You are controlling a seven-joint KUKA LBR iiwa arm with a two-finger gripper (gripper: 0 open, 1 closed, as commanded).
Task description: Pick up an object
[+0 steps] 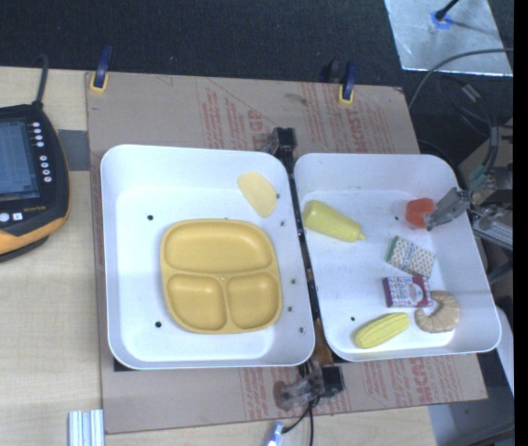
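Starting at the bottom of the frame, the right bin [487, 334] holds a yellow corn cob [381, 329] near its lower wall, with a tan doughnut-like piece [438, 312] just beside it and a small red-and-white packet [405, 292] touching that piece. These look like light, stiff plastic toys; the corn is probably slick and rounded, best taken across its narrow middle, though the nearby bin wall leaves little room on that side. Higher up lie a patterned sachet [410, 254], thin and flat so likely hard to pinch, and a yellow squash-like piece [333, 221] with open floor all round, the easiest target in my judgement. At the right edge the gripper [450, 208] sits low beside a red object [419, 212], seemingly touching it; whether its jaws are apart or together I cannot tell. In the left bin [115, 249] rest a divided yellow tray [219, 274] and a pale yellow slice [257, 193].
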